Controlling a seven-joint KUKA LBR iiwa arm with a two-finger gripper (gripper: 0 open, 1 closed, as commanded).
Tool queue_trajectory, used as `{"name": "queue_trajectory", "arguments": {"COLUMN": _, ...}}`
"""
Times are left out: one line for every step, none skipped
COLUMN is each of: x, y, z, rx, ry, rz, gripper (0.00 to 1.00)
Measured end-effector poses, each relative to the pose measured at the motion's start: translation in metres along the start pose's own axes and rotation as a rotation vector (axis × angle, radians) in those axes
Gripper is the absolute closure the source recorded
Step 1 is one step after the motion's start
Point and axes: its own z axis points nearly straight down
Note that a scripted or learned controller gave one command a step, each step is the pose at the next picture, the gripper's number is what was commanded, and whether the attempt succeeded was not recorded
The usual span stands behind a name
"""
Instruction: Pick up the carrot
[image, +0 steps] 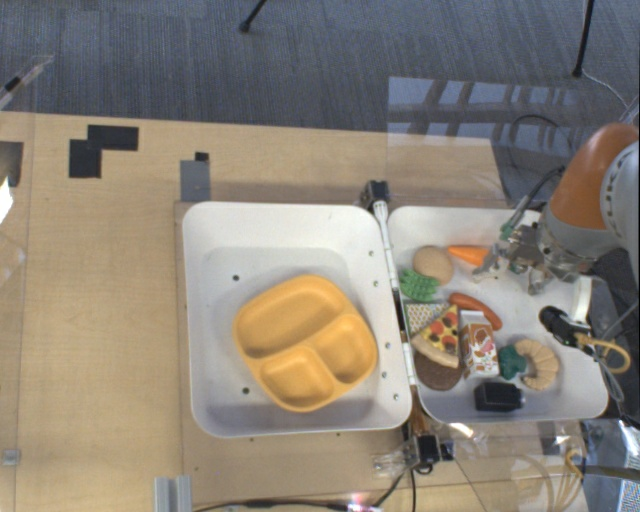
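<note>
The carrot (465, 255) is small and orange. It lies near the back of the right bin (590, 400), just right of a tan bread roll (433, 263). My gripper (503, 258) hangs low over the bin at the carrot's right end, below the grey arm with its orange band (590, 185). Its tip is right beside the carrot's thick end, and I cannot make out whether it touches the carrot.
The right bin also holds a green item (420, 287), a red sausage (476, 306), a pizza slice (440, 335), a juice carton (480, 350), a croissant (538, 364) and a black block (497, 397). A yellow divided plate (305, 342) sits in the left bin (210, 300).
</note>
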Motion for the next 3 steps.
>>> {"name": "queue_trajectory", "arguments": {"x": 0.07, "y": -0.006, "z": 0.001, "rx": 0.002, "ry": 0.003, "rz": 0.043, "gripper": 0.0}}
{"name": "queue_trajectory", "arguments": {"x": 0.068, "y": -0.005, "z": -0.01, "rx": 0.002, "ry": 0.001, "rz": 0.04, "gripper": 1.0}}
{"name": "queue_trajectory", "arguments": {"x": 0.068, "y": -0.005, "z": -0.01, "rx": 0.002, "ry": 0.001, "rz": 0.04, "gripper": 0.0}}
